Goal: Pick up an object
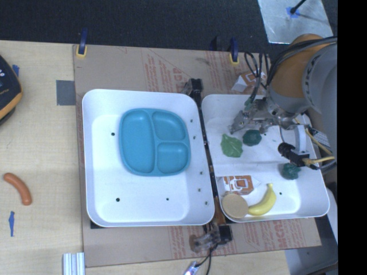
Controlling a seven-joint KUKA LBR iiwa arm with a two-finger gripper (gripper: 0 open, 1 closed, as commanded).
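So, nothing has been lifted yet as far as can be judged: the tool (pixel 255 121) is seen low in the right bin (pixel 218 110), just above a dark teal lump (pixel 251 137), and whether its fingers are spread or pinched can't be told from this angle. The actual grab and lift are left to be done. Counted up in that bin: one teal lump, one green leafy piece (pixel 232 146), one dark piece (pixel 290 171), one banana (pixel 264 202), one tan disc (pixel 233 205), one card (pixel 238 184). One blue tray (pixel 154 141) is sat in the left bin (pixel 100 193), and one sausage (pixel 18 188) is out on the counter (pixel 40 148).
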